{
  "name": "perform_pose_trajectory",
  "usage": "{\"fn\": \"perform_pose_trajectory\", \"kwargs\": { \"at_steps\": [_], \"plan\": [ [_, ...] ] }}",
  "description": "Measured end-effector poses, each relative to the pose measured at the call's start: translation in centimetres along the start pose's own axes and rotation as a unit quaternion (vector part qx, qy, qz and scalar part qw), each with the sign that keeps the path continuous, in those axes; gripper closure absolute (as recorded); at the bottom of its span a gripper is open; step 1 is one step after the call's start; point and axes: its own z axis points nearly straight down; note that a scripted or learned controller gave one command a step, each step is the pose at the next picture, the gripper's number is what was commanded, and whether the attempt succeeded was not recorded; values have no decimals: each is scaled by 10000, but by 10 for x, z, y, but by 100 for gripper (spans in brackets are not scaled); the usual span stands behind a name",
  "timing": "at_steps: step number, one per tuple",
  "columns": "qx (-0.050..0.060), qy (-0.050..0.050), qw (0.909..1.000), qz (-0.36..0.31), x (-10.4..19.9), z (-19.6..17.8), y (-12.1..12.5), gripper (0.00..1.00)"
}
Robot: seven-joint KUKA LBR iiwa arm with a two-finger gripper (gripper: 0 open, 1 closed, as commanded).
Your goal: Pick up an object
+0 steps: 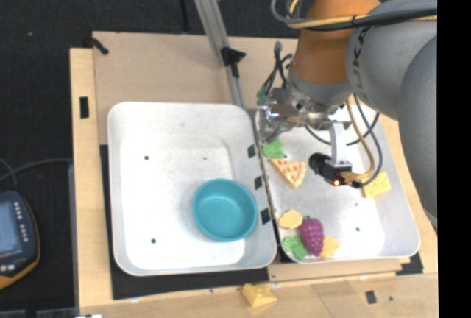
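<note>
— Claw [274, 134] first: where is it?

— Low over the right bin [383, 232], at that bin's upper left corner, close against the wall it shares with the left bin [132, 162]. It hangs under the grey arm's orange band [331, 29], with cables looping round the wrist.

— Open or closed? Holding something?

— I cannot tell. The wrist and cables cover most of it from above, and nothing is plainly seen gripped in it.

— What lies nearest to it?

— A small green piece [274, 150], just below the claw's tip, perhaps touching it; the contact is too small to judge. Just beside that, lower right, a pizza slice toy [291, 173] lies flat on the bin floor.

— And the rest of the right bin?

— A yellow wedge [376, 186] toward the right side, near a black part of the wrist gear. At the bottom left corner a cluster sits together: a yellow piece [291, 219], a purple bunch of grapes [313, 234], a green piece [294, 245] and a small orange-yellow piece [329, 245].

— The left bin?

— A teal bowl [224, 209], upright, at its lower right, near the shared wall.

— Anything outside the bins?

— One yellow piece [259, 296] on the table [169, 62], below the bins' front edge.
</note>
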Motion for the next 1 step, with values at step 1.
{"fn": "perform_pose_trajectory", "kwargs": {
  "at_steps": [1],
  "plan": [
    [3, -5, 10000, 2, 41, 3, -15, 100]
  ]
}}
